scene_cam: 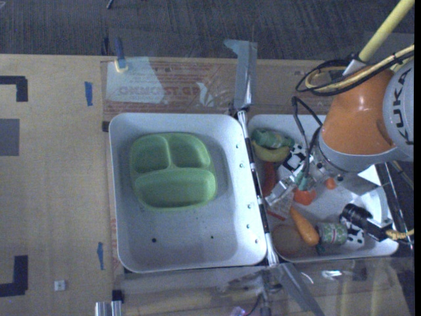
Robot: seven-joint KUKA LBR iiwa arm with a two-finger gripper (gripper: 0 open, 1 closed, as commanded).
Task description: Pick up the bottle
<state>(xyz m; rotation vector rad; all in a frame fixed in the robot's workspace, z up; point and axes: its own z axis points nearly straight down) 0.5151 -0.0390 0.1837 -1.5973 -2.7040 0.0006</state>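
Note:
A small greenish bottle (333, 234) with a label lies on its side at the front of the right bin (368, 249). My gripper (284, 191) hangs low over the left-middle of that bin, up and to the left of the bottle and apart from it. It sits just above a red-orange item (304, 197) and a strip of red (269, 176). The grey and orange wrist (355, 127) hides the back right of the bin.
In the right bin, an orange carrot (303, 226) and a brown potato-like lump (287, 239) lie next to the bottle. A banana (270, 152) and a green item (271, 137) sit at the back left. The left bin (125, 176) holds a green divided plate (173, 170).

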